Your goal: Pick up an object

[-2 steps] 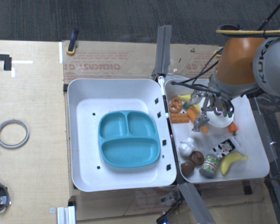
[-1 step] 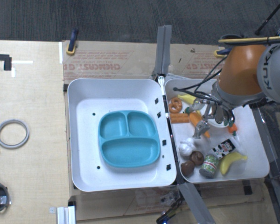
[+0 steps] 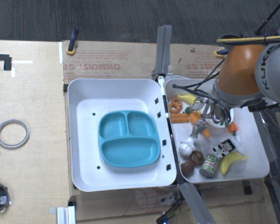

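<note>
Bright, even light; soft shadows.

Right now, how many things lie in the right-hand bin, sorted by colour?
Counting what the slanted view lets me tell apart:
Yellow: 2, banana and another yellow piece
Orange: 3, pretzel, carrot, small piece
Brown: 2
White: 1
Green can: 1
Black-and-white: 1
Total: 10

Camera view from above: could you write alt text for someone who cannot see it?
A grey and orange robot arm lowers its gripper over a white bin of toy food, including a banana and pretzel. The neighbouring bin holds a blue divided plate.
</note>
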Robot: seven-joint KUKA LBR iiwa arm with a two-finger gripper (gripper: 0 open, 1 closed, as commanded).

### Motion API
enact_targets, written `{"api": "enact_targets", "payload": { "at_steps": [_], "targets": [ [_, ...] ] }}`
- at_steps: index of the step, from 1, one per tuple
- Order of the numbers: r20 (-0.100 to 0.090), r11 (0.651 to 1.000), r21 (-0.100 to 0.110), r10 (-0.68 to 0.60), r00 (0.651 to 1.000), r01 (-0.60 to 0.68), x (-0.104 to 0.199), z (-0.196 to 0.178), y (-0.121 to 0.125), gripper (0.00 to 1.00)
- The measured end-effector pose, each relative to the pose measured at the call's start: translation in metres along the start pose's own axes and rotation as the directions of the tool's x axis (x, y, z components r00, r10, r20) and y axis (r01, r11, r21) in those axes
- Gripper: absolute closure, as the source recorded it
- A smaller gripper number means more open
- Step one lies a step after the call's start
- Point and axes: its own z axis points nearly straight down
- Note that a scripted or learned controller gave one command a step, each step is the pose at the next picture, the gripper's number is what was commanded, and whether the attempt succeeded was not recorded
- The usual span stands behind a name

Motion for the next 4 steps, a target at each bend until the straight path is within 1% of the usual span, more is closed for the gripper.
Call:
{"api": "enact_targets", "payload": {
  "at_steps": [1,2,3,4],
  "targets": [
    [0.0,0.992,0.001,0.126,0.992,-0.126,0.003,0.0,0.007,0.0],
    [0.002,0.987,-0.001,0.161,0.987,-0.161,0.005,0.0,0.006,0.0],
    [0.012,0.987,-0.001,0.16,0.987,-0.16,0.003,-0.011,0.006,1.0],
    [-0.011,0.939,0.004,0.343,0.939,-0.343,0.054,0.004,-0.013,1.0]
  ]
}}
